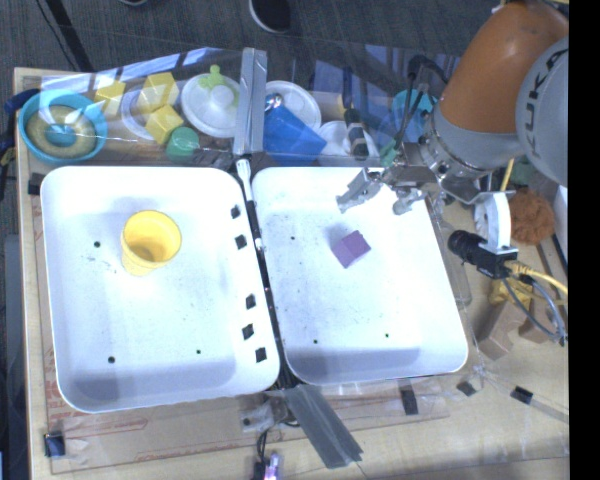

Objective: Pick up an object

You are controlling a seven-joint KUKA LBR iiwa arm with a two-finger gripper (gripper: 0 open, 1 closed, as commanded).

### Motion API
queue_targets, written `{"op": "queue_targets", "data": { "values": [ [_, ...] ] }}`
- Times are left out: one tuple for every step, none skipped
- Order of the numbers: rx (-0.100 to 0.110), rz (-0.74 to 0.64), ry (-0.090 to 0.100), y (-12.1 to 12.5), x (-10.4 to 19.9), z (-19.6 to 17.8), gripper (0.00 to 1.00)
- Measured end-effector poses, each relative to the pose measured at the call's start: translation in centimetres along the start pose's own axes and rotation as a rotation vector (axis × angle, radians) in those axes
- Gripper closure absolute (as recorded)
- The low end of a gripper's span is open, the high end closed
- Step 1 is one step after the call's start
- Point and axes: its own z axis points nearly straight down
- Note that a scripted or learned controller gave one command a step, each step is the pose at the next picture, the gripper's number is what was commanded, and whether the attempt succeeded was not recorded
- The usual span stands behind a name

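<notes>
The arm comes in high on the right, grey with its fat orange band, bent down toward the far edge of the right bin. That bin lies under and in front of the jaws; the left bin sits beside it, well off to the far side of the jaws from the arm.

The gripper hangs over the right bin's back part. Its two metal fingers stand apart, one reaching toward the bin's middle and the other nearer the wrist, with nothing between them.

The cup, yellow and lying tilted so its mouth shows, rests in the left bin, well apart from the jaws across the divide between the bins.

The block is a small purple piece, flat-faced and squarish, turned at an angle so one corner points toward the bin's front. It lies on the right bin's floor just below the jaws and a little toward the front, near them but not touching. Its top face looks lighter than its shaded side.
</notes>
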Motion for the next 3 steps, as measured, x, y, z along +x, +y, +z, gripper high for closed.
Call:
{"op": "queue_targets", "data": {
  "values": [
    [0.001,-0.015,0.0,2.3,-3.6,6.4,0.0],
    [-0.002,-0.035,-0.001,3.4,-5.8,19.7,0.0],
    [-0.001,-0.038,-0.001,3.4,-5.8,18.7,1.0]
  ]
}}
